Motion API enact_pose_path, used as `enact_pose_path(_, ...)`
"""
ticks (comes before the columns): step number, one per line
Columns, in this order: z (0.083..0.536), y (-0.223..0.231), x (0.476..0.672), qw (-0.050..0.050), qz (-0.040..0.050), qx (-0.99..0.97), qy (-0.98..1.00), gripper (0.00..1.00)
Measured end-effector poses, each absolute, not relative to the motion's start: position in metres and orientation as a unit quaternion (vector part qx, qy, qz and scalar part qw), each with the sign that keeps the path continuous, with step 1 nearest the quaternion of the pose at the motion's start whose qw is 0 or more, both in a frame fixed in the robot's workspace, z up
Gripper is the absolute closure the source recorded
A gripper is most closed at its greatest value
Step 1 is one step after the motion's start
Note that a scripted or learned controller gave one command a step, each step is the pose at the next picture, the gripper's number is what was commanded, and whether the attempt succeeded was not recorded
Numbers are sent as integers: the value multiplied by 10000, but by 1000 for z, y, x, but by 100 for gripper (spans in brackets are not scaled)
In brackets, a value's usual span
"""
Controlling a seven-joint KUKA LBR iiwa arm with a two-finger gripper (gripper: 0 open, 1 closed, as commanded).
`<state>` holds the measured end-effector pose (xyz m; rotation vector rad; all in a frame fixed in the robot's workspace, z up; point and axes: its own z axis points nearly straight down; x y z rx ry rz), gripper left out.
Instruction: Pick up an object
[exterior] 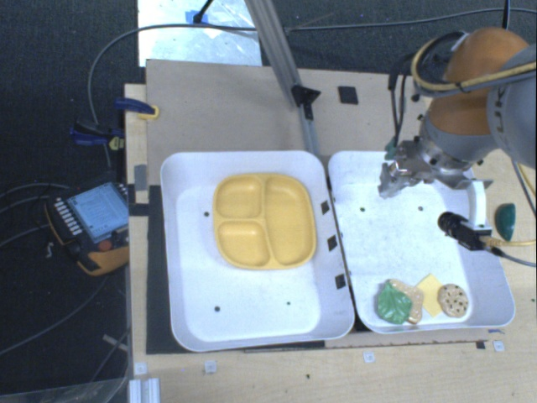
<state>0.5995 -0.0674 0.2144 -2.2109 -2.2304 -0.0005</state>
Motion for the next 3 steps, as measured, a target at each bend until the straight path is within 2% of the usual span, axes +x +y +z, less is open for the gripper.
enact_pose_path(2, 233, 35, 577, 5, -12, -7031, -7111, 100)
enact_pose_path(3, 221, 85, 558, 9, -2, -7036, -7106, 100)
